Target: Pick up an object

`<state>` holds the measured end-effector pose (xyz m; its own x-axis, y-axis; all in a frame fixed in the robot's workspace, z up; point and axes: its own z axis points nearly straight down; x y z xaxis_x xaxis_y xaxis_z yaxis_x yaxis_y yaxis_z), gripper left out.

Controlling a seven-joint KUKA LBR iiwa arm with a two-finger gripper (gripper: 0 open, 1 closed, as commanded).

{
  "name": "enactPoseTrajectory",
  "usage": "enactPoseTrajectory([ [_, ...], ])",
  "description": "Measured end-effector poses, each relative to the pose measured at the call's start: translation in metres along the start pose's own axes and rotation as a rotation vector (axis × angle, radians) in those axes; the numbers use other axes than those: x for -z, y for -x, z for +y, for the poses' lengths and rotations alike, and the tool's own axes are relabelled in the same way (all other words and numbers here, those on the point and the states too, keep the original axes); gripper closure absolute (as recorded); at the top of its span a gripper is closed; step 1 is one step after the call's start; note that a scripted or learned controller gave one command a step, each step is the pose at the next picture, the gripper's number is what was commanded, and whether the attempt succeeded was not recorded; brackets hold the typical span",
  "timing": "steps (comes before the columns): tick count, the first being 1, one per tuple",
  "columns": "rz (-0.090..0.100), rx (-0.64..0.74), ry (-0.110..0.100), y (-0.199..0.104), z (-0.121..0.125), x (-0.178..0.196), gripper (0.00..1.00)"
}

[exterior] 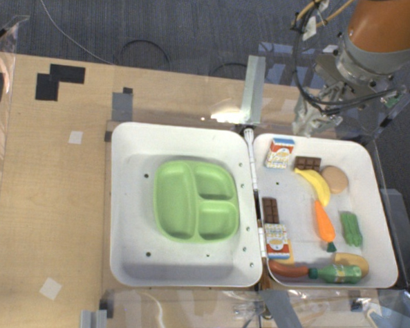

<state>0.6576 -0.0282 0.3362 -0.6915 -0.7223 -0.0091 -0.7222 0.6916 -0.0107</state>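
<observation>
In the right bin (381, 179) we log a banana (315, 185), carrot (324, 221), two cartons (280, 153), chocolate bars (269, 211), a sausage (289, 270) and a green bottle (336, 274). Left bin (124, 189): a green divided tray (194, 201). The arm (379, 32) hangs above the right bin's far edge; finger state we cannot tell.

The left bin (124, 189) has open floor along its walls, but a green divided tray (194, 199) takes its middle. The right bin (377, 184) is crowded: banana (316, 185), carrot (324, 220) and green pepper (351, 228) lie close together down the middle and right, a chocolate bar (270, 211) and small carton (276, 240) hug the left wall, and a sausage (288, 270) and green bottle (337, 274) line the near wall. A bare patch remains between the chocolate bar and the carrot.
</observation>
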Motion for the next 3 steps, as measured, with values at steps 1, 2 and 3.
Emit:
enactPoseTrajectory([
  [1,-0.011,0.006,-0.006,0.006,0.002,0.014,1.00],
  [2,-0.003,-0.033,0.005,0.059,0.039,0.043,1.00],
  [3,0.003,0.055,0.007,0.006,0.043,-0.020,1.00],
])
